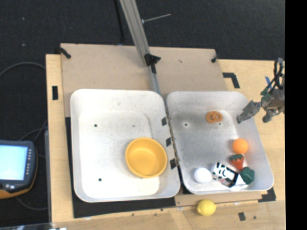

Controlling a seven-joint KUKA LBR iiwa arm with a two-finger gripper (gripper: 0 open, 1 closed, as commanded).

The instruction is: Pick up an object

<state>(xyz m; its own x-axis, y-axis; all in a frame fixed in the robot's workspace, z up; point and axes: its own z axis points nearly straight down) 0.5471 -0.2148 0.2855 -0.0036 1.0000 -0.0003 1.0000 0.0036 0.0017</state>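
Note:
My gripper (257,114) hovers at the right bin's (192,104) far right rim, fingers spread open with nothing between them. To its left on the bin floor lies a flat orange disc (214,117). Below the gripper, along the bin's right side, sit an orange ball (240,145), a small red piece (236,161) and a green piece (247,175). A black-and-white object (224,173) and a white ball (202,175) rest at the near edge. A yellow bowl (146,157) stands in the left bin (96,109).
A yellow lemon (206,207) lies on the bench in front of the right bin. A slanted metal rail (136,28) rises from behind the gap between the bins. A handheld screen (17,166) sits off the bench at far left.

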